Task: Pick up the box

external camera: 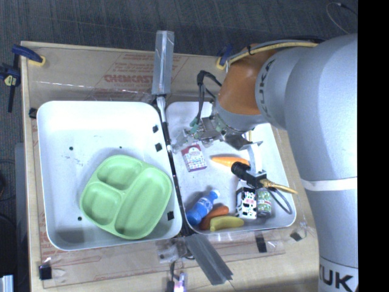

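- Box (194,157): small, red and white, flat in right bin (282,181), upper left part.
- Gripper (205,134) just beyond it, slightly right; grip state cannot be told.
- Box long axis runs roughly near–far.

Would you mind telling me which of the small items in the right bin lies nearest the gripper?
The small red-and-white box: it lies just below the gripper.

Dark, seemingly carpeted floor (91,8) around a brown bench (91,72); blue clamps (27,55) at its far-left corner.
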Robot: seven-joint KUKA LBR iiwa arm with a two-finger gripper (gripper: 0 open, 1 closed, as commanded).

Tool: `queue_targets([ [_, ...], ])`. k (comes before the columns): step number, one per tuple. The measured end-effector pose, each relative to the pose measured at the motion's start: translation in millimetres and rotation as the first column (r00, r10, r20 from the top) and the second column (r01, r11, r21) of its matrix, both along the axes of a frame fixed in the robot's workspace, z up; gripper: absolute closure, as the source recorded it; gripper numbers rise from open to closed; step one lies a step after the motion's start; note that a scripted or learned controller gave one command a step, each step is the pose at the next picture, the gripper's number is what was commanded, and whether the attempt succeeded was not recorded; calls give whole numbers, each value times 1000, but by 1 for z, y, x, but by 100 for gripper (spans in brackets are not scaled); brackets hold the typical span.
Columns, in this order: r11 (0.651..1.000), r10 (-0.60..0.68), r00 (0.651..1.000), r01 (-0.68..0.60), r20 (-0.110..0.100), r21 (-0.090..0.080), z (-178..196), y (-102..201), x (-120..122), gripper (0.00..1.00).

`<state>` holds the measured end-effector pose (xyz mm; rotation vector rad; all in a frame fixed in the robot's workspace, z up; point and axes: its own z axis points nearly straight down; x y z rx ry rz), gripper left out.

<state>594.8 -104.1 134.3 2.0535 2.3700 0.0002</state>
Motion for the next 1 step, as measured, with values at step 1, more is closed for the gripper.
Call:
queue_targets([
  [1, 1000, -3, 1000, 3, -1, -1, -11, -4, 1, 0],
])
